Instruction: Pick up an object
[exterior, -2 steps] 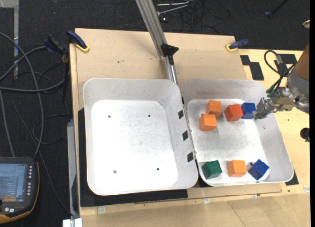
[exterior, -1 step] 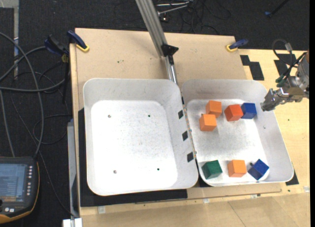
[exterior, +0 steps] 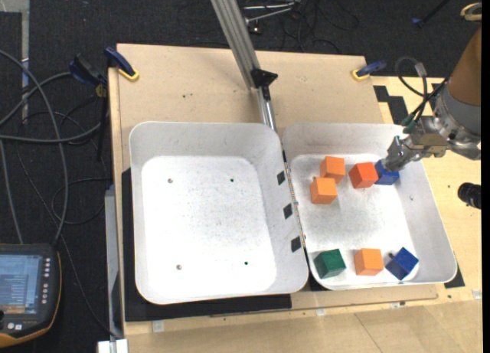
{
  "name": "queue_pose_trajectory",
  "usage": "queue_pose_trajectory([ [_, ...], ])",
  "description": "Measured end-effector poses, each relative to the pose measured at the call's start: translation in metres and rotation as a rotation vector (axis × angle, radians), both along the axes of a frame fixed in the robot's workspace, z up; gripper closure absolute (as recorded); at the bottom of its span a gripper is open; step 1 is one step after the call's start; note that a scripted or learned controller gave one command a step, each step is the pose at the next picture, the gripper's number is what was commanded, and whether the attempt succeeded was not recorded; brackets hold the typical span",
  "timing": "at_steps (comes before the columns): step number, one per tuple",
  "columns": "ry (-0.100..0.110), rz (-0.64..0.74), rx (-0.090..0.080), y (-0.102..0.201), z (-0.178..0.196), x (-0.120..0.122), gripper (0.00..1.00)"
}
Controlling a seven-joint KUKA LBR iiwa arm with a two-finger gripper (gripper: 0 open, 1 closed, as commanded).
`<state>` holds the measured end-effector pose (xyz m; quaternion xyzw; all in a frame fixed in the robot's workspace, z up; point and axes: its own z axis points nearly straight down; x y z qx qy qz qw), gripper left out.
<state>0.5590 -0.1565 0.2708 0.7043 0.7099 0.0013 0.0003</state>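
Approach stage of a pick: the hand is lowered into the right bin over a blue block, which lies touching a red block near the bin's far right wall; whether the hand is spread or pressed together cannot be told; nothing is seen pinched; the next move probably calls for closing on the blue block alone, then lifting clear of its red neighbour.
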Motion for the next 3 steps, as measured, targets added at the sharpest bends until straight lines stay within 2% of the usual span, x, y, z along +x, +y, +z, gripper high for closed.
queue_pose_trajectory([
  [2, 0.002, 0.001, 0.0, 0.106, 0.008, -0.002, 1.0],
  [3, 0.004, 0.0, 0.0, 0.159, -0.008, -0.014, 1.0],
])
